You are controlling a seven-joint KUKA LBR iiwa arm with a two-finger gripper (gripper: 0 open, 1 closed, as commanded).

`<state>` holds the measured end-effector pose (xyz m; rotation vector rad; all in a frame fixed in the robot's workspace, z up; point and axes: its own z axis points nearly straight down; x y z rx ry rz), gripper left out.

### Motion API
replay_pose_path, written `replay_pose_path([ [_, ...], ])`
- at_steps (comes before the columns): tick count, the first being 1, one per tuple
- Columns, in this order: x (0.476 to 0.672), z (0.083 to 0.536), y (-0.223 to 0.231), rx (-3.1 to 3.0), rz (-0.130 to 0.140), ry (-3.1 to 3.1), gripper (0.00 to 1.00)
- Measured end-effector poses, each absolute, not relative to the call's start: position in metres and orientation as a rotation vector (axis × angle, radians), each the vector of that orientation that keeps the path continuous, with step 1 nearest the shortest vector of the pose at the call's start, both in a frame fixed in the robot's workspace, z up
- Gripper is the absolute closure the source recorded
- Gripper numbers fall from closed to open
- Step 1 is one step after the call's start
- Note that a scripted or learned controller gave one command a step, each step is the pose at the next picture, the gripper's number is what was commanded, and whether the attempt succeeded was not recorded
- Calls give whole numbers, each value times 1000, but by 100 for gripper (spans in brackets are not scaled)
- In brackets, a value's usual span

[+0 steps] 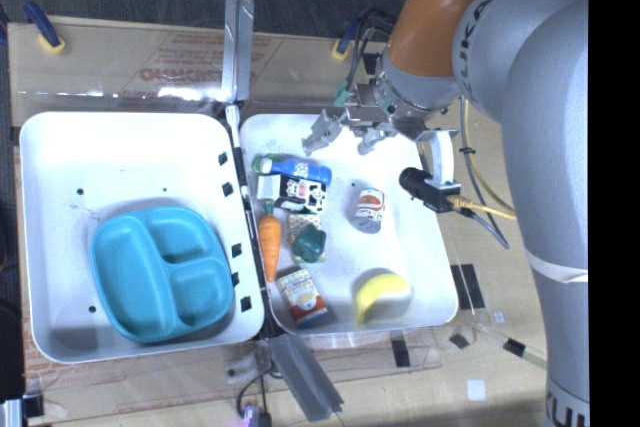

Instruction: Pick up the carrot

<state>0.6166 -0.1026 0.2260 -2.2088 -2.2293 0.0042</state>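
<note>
Lying lengthwise against the left wall of the right-hand bin is the small orange tapered carrot (269, 246), thick end toward the top of view, tip pointing down toward the near edge. Prob. a light, rigid toy w/ smooth, slightly slippery skin; judging it is sitting tight to the wall, so a finger on that side is getting little room. Best hold looks like across the thicker upper half, jaws closing crosswise to its length.

Crowding it on the right: a dark green rounded lump (309, 243), just beside; a small red-labelled can (301, 296) below that, near the tip; a blue-and-white carton (297, 183) lying above the thick end. Further off in the same shallow white right bin (425, 290): a yellow banana-shaped piece (381, 294) near the lower right corner, a small silver-and-red tin (369, 209) mid-bin.

Shallow white left bin (40, 215) is holding a light-blue plastic divided tray (161, 269), nothing in its compartments.

Two-finger metal gripper (343, 129) is hanging over the top edge of the right bin, well apart from the carrot, fingers spread, gripping nothing. Grey arm w/ orange band is reaching in from the right.
</note>
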Motion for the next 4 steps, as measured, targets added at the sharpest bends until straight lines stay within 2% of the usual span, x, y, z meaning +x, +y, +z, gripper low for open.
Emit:
replay_pose_path([
  [1,561,149,-97,-2134,5,-2300,0],
  [2,606,113,-96,-2426,-10,-2000,0],
  [3,553,92,-92,-2284,2,-2153,0],
  [4,535,91,-111,-2110,3,-2321,0],
])
